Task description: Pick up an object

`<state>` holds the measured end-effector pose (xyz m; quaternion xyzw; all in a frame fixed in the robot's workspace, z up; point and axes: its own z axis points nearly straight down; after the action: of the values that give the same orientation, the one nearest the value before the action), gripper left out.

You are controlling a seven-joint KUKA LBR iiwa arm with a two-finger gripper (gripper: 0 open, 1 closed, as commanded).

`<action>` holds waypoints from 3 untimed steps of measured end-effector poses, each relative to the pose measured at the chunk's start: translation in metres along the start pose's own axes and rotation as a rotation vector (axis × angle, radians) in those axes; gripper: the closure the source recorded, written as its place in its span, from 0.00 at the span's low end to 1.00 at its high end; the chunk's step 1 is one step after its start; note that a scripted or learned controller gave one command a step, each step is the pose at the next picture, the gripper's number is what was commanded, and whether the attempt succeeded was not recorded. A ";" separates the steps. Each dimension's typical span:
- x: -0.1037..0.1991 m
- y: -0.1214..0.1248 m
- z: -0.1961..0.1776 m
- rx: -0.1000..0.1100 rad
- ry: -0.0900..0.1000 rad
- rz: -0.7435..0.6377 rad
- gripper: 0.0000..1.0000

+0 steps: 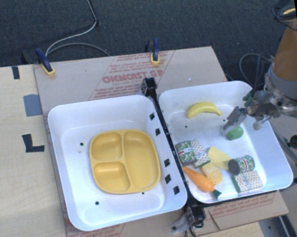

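Observation:
The right bin [254,85] holds several toys. A yellow banana [203,110] lies near its far side. A small green round piece [234,132] sits toward the right wall. My gripper [243,124] hangs over that right side, open, its left finger [233,119] just above the green piece and nothing between the fingers. Toward the near side lie a green-and-white packet [191,152], a yellow block [219,157], an orange carrot [199,179], a small can [243,164] and a patterned box [249,182].
The left bin [60,123] carries a yellow divided plate [125,160]. Black clips [149,86] join the two bins along the middle wall. Both bins rest on a cardboard sheet [125,72] clamped at the far edge.

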<state>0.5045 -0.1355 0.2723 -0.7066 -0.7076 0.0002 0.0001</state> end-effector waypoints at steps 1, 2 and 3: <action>0.033 0.079 0.075 0.003 0.001 0.000 0.00; 0.023 0.112 0.186 -0.004 -0.001 -0.001 0.00; 0.015 0.164 0.132 -0.002 -0.001 0.000 0.00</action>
<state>0.6688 -0.1199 0.1397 -0.7065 -0.7077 -0.0003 -0.0009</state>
